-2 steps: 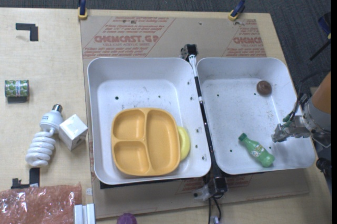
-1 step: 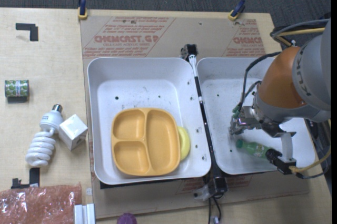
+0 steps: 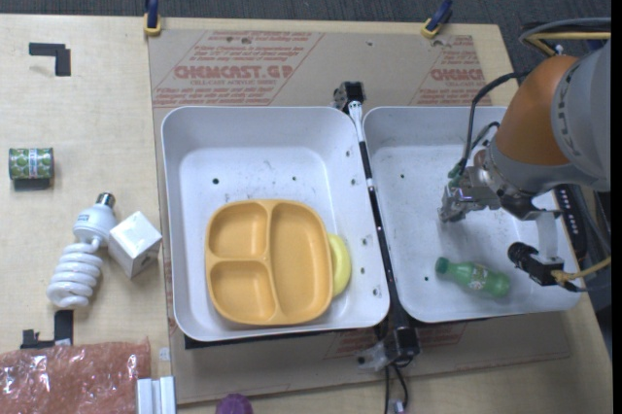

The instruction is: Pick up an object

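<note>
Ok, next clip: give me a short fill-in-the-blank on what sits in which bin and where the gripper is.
1. The yellow divided plate lies in the ____ bin.
2. The green bottle lies on its ____ in the right bin.
3. The gripper hangs over the ____ bin, apart from the bottle.
4. The plate has ____ compartments.

Missing words: left; side; right; three

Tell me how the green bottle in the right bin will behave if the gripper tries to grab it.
The green bottle lies on its side, so it will probably roll if nudged. It looks small and plastic, likely light and smooth enough to slip. The gripper is above it on the right bin floor, apart from it.
</note>
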Motion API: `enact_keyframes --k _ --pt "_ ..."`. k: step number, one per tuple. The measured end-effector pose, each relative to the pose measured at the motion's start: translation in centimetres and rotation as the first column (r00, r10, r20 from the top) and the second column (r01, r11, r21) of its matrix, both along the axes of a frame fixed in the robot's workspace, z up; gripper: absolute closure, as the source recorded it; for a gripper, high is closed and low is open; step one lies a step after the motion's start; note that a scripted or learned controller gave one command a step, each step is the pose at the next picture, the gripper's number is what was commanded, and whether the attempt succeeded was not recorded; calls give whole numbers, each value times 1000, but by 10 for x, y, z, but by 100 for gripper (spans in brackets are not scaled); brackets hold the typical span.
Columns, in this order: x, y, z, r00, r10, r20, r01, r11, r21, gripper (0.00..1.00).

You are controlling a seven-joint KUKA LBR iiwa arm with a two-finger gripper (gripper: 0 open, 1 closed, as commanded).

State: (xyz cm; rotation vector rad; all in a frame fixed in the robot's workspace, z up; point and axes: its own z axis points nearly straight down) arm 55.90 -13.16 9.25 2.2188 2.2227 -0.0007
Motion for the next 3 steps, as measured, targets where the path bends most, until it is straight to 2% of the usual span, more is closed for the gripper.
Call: enact_keyframes --k 1,2,3 --pt "52 -36 21 1000 1 0 -1 1000 -1 100" --pt "52 -36 21 1000 1 1 -1 1000 -1 0" --pt "100 -31 0 1000 1 1 -1 1000 0 0"
